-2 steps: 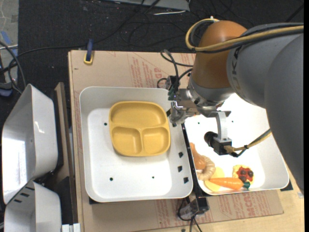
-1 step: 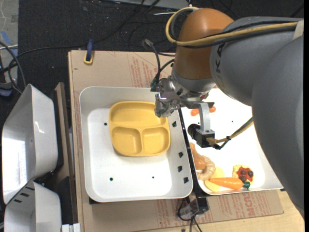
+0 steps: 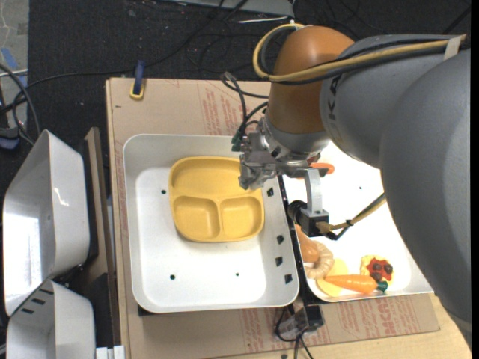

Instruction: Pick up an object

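At far left, off the bench: spare white tubs (image 3: 45, 200), tilted. At 11 o'clock on the brown cardboard sheet (image 3: 187, 103): a small clamp (image 3: 137, 81) with a blue and yellow handle.

Next, the left bin (image 3: 150, 223), white and shallow. Inside it, toward its 1 o'clock side: a yellow plate (image 3: 213, 200) with three sections, lying flat, right way up, well apart from the bin's left wall and near its right wall.

At the plate's 2 o'clock rim: the gripper (image 3: 253, 176), low and pointing down, right over or against that rim; contact impossible to judge. Open or shut: cannot tell, the metal tip too dark and cluttered. Nothing seen lifted.

Right of that, the right bin (image 3: 355, 189), largely covered by the grey arm (image 3: 389, 111). At its 7 o'clock corner: a pale peach lump (image 3: 316, 254), just beside the dividing wall. At 6 o'clock: an orange carrot (image 3: 350, 282), lying on its side. At the carrot's 2 o'clock end: a small yellow toy (image 3: 376, 268) with red and green spots.
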`<state>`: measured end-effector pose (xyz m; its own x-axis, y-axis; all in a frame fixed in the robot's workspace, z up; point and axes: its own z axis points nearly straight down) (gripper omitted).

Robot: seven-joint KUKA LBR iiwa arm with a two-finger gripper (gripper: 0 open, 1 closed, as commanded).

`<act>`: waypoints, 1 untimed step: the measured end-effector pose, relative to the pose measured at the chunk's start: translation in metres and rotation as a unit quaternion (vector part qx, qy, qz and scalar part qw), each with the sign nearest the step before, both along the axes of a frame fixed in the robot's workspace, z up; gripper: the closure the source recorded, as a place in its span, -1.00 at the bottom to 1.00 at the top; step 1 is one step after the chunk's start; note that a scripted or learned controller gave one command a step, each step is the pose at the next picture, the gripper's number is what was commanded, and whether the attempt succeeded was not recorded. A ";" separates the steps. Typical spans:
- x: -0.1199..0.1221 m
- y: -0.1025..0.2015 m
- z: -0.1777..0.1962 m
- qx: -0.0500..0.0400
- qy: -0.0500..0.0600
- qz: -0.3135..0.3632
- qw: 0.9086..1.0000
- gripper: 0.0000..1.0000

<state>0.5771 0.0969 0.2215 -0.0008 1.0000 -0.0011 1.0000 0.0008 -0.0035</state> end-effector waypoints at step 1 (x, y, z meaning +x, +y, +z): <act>0.000 0.000 0.001 0.000 -0.001 0.000 1.000 -1.00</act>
